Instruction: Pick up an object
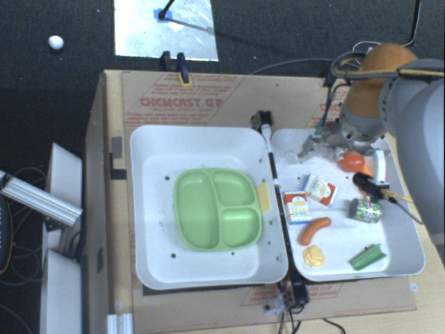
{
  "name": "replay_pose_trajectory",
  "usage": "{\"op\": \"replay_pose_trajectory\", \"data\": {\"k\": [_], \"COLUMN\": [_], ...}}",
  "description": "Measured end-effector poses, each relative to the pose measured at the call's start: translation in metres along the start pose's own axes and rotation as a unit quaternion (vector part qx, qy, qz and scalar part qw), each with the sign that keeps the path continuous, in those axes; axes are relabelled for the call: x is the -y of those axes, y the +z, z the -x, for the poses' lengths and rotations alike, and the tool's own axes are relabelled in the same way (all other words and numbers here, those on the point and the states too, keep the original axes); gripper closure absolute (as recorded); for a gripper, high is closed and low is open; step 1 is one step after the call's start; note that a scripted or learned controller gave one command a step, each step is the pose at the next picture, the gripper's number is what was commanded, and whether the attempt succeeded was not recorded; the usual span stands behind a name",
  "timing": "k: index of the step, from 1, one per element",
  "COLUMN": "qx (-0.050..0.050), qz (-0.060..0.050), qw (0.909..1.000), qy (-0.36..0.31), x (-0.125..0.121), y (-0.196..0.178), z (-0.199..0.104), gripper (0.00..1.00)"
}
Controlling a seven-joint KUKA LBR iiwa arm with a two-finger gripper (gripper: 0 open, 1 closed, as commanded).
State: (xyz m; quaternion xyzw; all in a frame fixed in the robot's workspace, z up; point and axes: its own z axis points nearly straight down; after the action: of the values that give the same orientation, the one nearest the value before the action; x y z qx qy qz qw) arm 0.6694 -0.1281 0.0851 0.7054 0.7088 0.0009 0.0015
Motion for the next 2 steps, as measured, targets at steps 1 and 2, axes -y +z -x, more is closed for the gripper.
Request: {"op": "replay_pose_trajectory", "data": {"k": [1, 2], "qx": [0.000, 0.000], "qz": [-0.001, 0.000], "qw": [1.0000, 1.0000], "qy": [0.001, 0.000], "x": [0.056, 0.000], "y": [0.000, 0.000], "z": [-0.002, 0.016], "gripper": [0.00, 0.00]}}
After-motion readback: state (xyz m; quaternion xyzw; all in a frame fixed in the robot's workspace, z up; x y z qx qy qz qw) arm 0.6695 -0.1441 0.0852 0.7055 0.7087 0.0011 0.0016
